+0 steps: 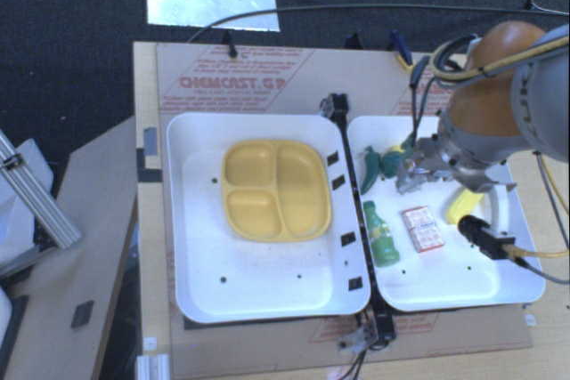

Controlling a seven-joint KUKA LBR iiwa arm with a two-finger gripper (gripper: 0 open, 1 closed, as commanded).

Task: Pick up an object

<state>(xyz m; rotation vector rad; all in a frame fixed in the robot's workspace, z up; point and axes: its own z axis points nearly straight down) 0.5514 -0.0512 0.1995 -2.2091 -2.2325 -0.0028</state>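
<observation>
My gripper [408, 181] hangs low over the back part of the right bin [445, 280]. Just to its left lie a dark green pepper-shaped toy [370, 170] and a small teal-green piece [392, 160], close to the gripper's tip. A green bottle [382, 236] lies by the bin's left wall. Below the gripper rests a small red and white packet [422, 228]. A yellow object [461, 206] lies to the right, partly hidden under the wrist. I see nothing clearly held.
The left bin [205, 280] holds a yellow divided plate [274, 190] near its middle. A black-clipped divider [349, 191] runs between the two bins. The arm's grey body and orange band [499, 93] loom over the right bin's back right corner.
</observation>
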